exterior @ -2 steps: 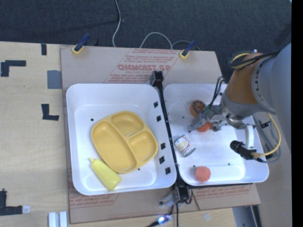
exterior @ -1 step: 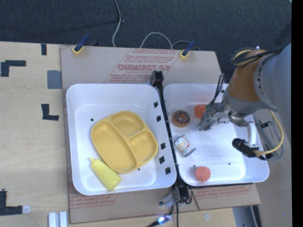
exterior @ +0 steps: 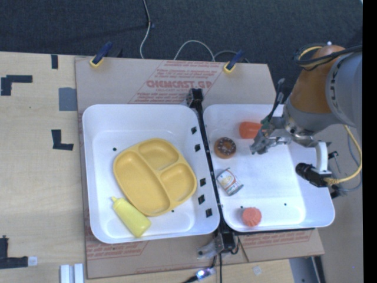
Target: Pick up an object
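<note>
- A wooden bench (exterior: 35, 158) carries a cardboard sheet (exterior: 177, 84) and two white bins, with dark carpet beyond.
- Nearest, in the right bin (exterior: 294, 211): an orange-red ball (exterior: 251, 216), then a small tin can (exterior: 228, 181) lying on its side.
- In the left bin (exterior: 97, 158): a yellow bottle (exterior: 131, 216) beside a yellow divided plate (exterior: 155, 174).
- Farther back on the right: a chocolate doughnut (exterior: 224, 147) and an orange block (exterior: 249, 130).
- The gripper (exterior: 259, 147) hovers just beside the block; I cannot tell how far it is open, and nothing visible sits in it.

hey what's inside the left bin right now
The left bin holds a yellow divided plate and a yellow bottle beside it. Whatever lies under the plate is covered.
</note>
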Tool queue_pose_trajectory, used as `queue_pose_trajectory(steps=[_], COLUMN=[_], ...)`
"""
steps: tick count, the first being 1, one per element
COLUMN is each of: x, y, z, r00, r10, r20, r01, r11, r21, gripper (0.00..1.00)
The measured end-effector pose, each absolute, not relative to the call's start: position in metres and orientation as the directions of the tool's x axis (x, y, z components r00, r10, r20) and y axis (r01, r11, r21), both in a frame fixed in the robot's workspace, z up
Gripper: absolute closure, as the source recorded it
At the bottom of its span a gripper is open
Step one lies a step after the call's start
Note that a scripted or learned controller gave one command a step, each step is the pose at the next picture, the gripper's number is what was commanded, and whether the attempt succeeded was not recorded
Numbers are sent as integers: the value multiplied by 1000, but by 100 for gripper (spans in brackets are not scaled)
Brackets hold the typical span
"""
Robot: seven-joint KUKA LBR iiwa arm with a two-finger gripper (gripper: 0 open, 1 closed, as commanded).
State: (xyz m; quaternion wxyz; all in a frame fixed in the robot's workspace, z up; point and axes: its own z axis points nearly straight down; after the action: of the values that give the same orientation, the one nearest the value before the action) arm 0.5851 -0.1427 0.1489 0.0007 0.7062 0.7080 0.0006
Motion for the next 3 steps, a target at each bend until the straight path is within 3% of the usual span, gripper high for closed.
queue_pose_trajectory(steps=[2, 3], x=[584, 584], y=[-153, -152], z=[253, 281], r00=[-1, -2], r10=[1000, 1000], r20=[-1, -1], r01=[1000, 1000], r11=[1, 2], r21=[3, 2], gripper=[100, 100])
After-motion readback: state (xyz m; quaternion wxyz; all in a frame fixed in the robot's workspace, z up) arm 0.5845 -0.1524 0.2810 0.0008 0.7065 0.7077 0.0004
